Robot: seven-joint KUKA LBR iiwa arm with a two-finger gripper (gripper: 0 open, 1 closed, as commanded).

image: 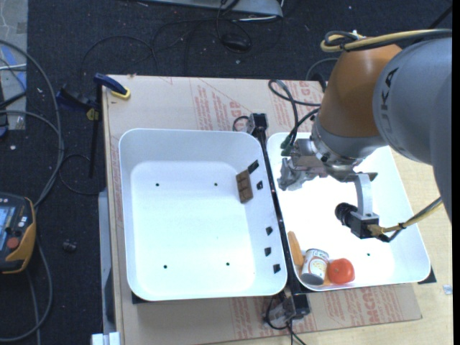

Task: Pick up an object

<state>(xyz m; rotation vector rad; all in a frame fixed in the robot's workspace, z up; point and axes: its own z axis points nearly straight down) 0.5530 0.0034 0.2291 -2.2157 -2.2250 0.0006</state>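
My gripper hangs over the upper left part of the right bin, close to the wall between the two bins. Three objects lie together in that bin's near left corner: an orange carrot-shaped stick, a small can lying on its side, and a red tomato-like ball. They are well below the gripper in the view and apart from it. A brown chocolate-bar piece rests against the right wall of the left bin.
The arm's orange band and grey wrist cover the right bin's far part. A black fitting on a bracket hangs below the wrist. Cables run along the bench behind the bins.
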